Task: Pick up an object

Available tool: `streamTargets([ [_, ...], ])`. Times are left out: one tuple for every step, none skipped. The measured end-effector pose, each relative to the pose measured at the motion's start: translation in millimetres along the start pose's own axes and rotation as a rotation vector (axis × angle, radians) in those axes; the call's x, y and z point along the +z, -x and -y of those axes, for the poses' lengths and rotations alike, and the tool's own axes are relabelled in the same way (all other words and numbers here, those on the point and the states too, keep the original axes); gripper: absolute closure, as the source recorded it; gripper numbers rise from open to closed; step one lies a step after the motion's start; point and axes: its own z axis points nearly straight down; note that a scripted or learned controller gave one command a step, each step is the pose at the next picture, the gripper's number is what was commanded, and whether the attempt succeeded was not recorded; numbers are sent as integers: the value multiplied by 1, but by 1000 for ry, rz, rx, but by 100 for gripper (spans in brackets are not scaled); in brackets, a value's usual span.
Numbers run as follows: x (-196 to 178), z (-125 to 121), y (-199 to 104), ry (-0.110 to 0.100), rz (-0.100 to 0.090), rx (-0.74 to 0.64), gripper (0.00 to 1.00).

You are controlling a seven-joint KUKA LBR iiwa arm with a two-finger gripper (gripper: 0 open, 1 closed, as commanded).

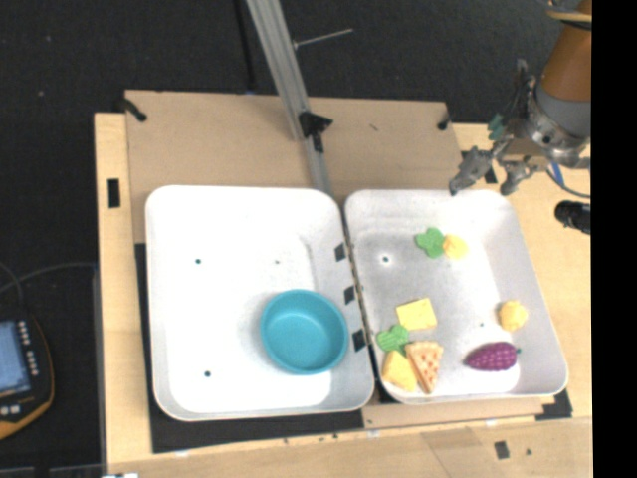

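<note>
The arm (567, 63) reaches in at the upper right, its orange band showing above the grey wrist. The wrist angles down and to the left. The pincer (488, 177) hangs at the end, its two dark fingers (466, 175) spread apart and pointing downward, with nothing between them.

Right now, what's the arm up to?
The tool hovers open over the far right corner of the right bin, holding nothing. Toy food lies untouched in that bin: a purple grape bunch, a pizza slice, a yellow block. A blue bowl sits in the left bin.
</note>
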Motion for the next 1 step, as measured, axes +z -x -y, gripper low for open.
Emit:
streamTargets([
  [0,0,1,-1,2,-1,0],
])
